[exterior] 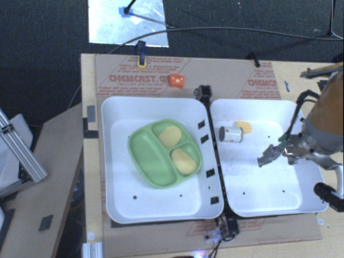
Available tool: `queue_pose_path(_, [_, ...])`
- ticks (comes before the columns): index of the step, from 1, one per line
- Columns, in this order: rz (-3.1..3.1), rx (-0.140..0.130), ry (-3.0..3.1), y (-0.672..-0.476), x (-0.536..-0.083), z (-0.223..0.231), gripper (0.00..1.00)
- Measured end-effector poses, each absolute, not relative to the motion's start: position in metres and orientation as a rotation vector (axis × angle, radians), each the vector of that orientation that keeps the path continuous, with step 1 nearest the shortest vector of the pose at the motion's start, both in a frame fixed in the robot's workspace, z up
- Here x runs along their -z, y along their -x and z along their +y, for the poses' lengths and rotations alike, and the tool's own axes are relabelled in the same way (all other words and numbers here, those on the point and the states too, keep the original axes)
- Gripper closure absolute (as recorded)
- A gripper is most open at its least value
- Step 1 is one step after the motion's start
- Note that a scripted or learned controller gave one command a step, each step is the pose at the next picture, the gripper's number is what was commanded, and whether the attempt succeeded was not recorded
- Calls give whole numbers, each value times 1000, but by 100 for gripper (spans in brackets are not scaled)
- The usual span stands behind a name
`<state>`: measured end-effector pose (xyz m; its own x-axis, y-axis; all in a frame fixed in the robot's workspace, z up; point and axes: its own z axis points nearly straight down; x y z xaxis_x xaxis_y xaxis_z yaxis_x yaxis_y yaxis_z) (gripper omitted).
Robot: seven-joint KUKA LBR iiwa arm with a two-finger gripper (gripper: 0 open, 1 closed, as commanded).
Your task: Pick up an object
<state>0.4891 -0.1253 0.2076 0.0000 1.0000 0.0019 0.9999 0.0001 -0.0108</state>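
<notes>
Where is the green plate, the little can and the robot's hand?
green plate [148, 155], camera view, bare long compartment.
little can [232, 134], camera view, middle of its side.
hand [267, 158], camera view, its fingertips.

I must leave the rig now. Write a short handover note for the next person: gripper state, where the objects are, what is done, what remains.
Gripper: over the right bin, nothing visible between its fingers; open or shut cannot be judged.
Objects: a small white cylinder lies on its side in the right bin's far left part, a yellow piece beside it. The left bin holds a green divided plate with two yellow items.
Done: nothing picked up yet.
Left: the whole pick; the cylinder looks nearest.
</notes>
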Motion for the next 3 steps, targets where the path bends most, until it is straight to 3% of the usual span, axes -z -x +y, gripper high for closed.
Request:
queue_pose_path(1, [-2226,1,2218,-492,-213,-125,0])
queue_pose_path(2, [-2222,-2,2218,-500,-167,-127,0])
queue_pose_path(3, [-2220,-1,2219,-497,-123,-122,0])
